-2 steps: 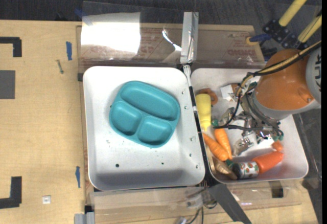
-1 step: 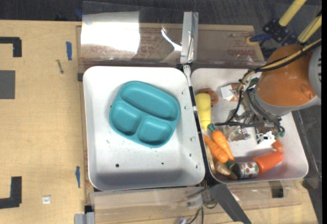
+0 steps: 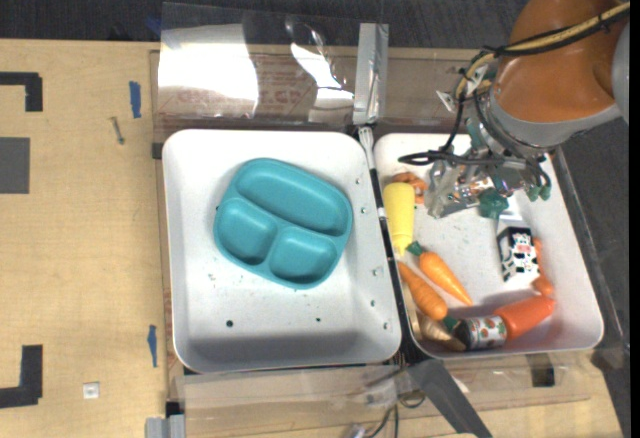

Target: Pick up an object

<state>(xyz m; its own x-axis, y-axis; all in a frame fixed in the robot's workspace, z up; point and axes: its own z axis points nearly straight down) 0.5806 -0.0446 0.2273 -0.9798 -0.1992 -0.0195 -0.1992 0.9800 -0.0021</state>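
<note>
Nearest the camera, a small bottle [image 3: 483,330] and an orange carrot [image 3: 526,312] are seen along the right bin's [image 3: 580,256] front wall. Two carrots [image 3: 432,284], a yellow piece [image 3: 400,211] and a black-and-white toy [image 3: 518,254] are crowded beside them. The gripper [image 3: 470,188] is lowered at the rear; its state cannot be told. A teal divided plate [image 3: 283,222] is held by the left bin [image 3: 190,256].

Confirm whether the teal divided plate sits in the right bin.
No, the teal divided plate lies in the left bin; the right bin holds the toy carrots.
</note>
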